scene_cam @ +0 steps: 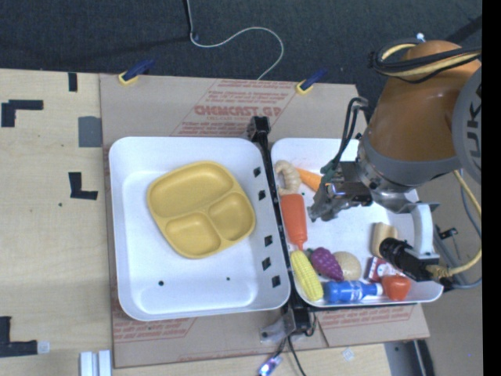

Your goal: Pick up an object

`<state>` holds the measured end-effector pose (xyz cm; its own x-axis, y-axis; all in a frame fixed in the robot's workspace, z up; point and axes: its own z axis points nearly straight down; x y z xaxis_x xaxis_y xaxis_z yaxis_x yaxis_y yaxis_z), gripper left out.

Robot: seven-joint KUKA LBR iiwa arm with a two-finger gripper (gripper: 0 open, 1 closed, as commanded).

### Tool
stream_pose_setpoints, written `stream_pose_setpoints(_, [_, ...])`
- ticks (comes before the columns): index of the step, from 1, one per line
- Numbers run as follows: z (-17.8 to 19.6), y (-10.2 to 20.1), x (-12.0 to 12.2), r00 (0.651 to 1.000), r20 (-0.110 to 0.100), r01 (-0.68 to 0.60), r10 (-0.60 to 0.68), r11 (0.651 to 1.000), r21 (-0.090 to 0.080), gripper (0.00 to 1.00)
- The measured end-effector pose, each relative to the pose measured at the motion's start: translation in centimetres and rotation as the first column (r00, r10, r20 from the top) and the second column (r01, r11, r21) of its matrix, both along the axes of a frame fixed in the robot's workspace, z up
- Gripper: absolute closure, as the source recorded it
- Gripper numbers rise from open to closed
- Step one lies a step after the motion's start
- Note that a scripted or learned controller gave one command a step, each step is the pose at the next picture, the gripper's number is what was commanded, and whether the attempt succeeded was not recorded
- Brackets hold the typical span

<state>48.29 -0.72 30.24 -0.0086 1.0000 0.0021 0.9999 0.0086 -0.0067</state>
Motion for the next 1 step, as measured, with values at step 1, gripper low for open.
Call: stream_pose_setpoints(1, [9.28, 7.61, 0.12, 1.0, 0.014, -0.002, 0.002, 1.0, 0.001, 1.0])
